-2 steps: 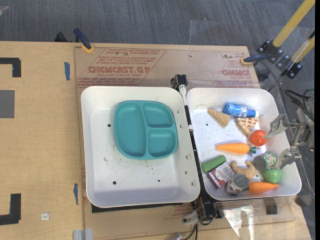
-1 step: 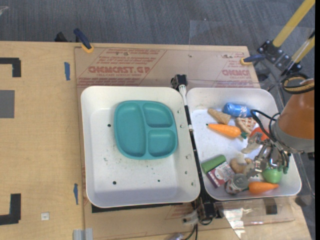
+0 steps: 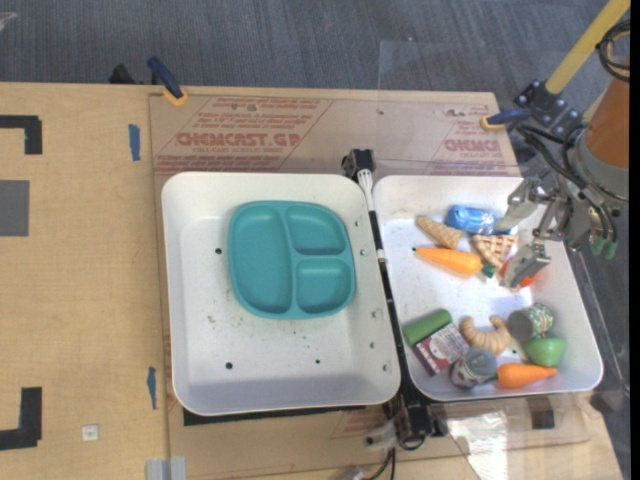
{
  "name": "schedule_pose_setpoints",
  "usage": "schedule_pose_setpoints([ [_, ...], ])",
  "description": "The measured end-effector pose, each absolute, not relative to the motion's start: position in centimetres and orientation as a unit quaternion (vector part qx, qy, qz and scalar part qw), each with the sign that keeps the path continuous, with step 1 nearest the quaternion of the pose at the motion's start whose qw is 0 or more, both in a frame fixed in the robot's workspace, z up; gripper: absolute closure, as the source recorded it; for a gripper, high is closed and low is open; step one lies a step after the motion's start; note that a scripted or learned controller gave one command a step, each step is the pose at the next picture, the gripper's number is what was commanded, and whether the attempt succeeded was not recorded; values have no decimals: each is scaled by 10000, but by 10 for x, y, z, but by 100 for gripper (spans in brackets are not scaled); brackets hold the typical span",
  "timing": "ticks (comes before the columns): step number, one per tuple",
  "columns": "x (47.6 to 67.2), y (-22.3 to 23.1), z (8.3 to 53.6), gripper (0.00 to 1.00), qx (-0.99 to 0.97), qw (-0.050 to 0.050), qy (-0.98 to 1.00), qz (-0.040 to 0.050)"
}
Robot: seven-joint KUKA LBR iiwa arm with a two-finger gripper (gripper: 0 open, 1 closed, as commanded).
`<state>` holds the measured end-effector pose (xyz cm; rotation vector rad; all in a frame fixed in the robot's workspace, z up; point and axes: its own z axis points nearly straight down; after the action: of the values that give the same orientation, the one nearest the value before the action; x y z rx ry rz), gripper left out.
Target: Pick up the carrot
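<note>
An orange carrot (image 3: 450, 260) with a green stalk end lies across the upper middle of the right bin (image 3: 590, 368), pointing left. A second orange, carrot-like piece (image 3: 524, 375) rests at that bin's front right corner. My gripper (image 3: 523, 236) hangs over the bin's right side, just right of the first carrot's stalk end. Its two fingers (image 3: 531, 264) stand apart, open, and I see nothing held between them. A red and white wedge (image 3: 497, 245) lies between the carrot and the gripper.
The right bin also holds a blue wrapped item (image 3: 470, 218), a tan cone (image 3: 440, 232), a green block (image 3: 427, 325), a red packet (image 3: 441, 349), a tan croissant (image 3: 486, 336) and a green fruit (image 3: 546, 351). A teal divided plate (image 3: 293, 258) sits in the left bin (image 3: 190, 368).
</note>
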<state>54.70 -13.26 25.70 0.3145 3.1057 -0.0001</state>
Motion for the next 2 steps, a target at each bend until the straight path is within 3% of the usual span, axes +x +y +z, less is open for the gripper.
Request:
schedule_pose_setpoints([
  [1,565,-117,103,0,1502,115,9886,-3],
  [2,566,-116,113,100,1488,128,9888,-2],
])
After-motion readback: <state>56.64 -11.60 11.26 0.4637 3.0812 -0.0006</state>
